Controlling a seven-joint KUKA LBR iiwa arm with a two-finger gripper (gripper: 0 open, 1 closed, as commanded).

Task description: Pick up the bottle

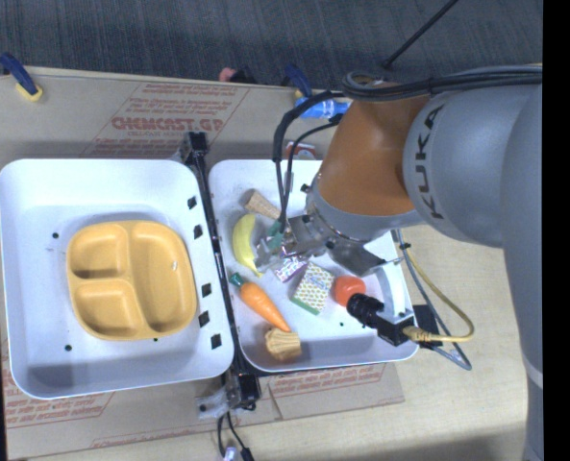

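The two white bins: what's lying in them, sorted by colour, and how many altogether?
Yellow: 2, divided tray, banana
Orange: 2, carrot, round orange piece
Tan: 2, block, cork-like piece
Green checked: 1, sponge-like pad
Total: 7

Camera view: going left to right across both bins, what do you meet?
Yellow three-compartment plastic tray in the left white bin → yellow toy banana → orange toy carrot → green-and-white checked packet → round orange-red toy → grey arm's orange band.
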